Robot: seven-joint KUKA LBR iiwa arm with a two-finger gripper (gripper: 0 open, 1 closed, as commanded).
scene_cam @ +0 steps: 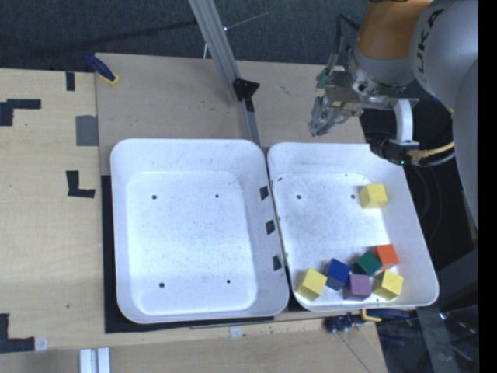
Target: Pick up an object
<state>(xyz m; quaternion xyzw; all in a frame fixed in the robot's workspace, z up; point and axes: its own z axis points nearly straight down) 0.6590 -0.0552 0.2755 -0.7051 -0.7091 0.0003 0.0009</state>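
The grey arm with its orange band enters from the right, and its two-finger gripper [324, 123] hangs over the bare wooden bench [171, 99] just beyond the far edge of the right-hand shallow white plastic bin [326, 208]. Whether the claw is wide or narrow cannot be told; no block is seen in it.

All the blocks lie in the right bin. A lone yellow cube [373, 195] sits near the bin's right edge, about midway along it and well apart from the others. The rest crowd the near right corner: a yellow block [312, 283] lies farthest left along the near edge, with a blue cube [338, 272] just beside it. A purple cube [359, 285] touches the blue one's right side, and a dark green cube [367, 264] sits just behind the purple one. An orange-red cube [386, 254] is against the green one's right side, close to the bin's right wall. Another yellow cube [390, 284] lies in the very corner, beside the purple cube.

The left-hand shallow white plastic bin [190, 224] stands beside the right one, their inner rims touching. A slanted grey metal bar [213, 29] crosses the far edge of the bench.
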